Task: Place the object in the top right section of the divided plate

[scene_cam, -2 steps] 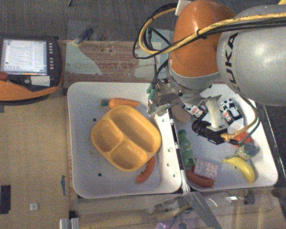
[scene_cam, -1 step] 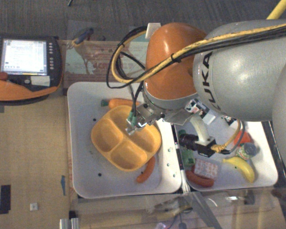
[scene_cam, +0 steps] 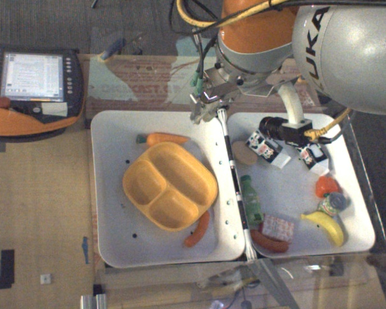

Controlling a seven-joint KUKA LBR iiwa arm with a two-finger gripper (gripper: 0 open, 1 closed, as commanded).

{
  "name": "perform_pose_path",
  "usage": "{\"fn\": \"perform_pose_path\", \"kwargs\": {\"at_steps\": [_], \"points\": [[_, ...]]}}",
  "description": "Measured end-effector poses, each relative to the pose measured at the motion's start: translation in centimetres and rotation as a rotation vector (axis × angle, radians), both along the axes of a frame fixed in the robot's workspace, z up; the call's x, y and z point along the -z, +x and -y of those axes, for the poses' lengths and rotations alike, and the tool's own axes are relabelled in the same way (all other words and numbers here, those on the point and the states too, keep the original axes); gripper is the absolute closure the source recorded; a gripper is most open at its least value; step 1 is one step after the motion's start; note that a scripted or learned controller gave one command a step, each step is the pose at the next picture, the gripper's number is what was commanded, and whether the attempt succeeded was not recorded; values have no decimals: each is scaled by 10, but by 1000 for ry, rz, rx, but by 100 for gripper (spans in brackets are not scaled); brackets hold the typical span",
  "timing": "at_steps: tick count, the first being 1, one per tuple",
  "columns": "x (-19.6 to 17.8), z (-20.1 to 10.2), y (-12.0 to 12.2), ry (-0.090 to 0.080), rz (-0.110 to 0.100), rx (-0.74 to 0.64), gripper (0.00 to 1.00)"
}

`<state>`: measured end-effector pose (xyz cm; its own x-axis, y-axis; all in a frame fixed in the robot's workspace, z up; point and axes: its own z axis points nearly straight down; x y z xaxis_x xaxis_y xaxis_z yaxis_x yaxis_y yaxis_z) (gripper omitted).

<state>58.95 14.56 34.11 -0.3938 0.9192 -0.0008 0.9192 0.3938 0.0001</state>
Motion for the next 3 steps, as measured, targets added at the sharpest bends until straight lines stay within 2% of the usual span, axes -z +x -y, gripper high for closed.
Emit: {"fn": "perform_pose_path", "kwargs": {"at_steps": [1, 2, 3], "points": [[64, -44, -49, 0, -3, 20, 100], [87, -65, -92, -1, -5, -15, 100], [100, -11, -67, 0, -5, -21, 100]]}}
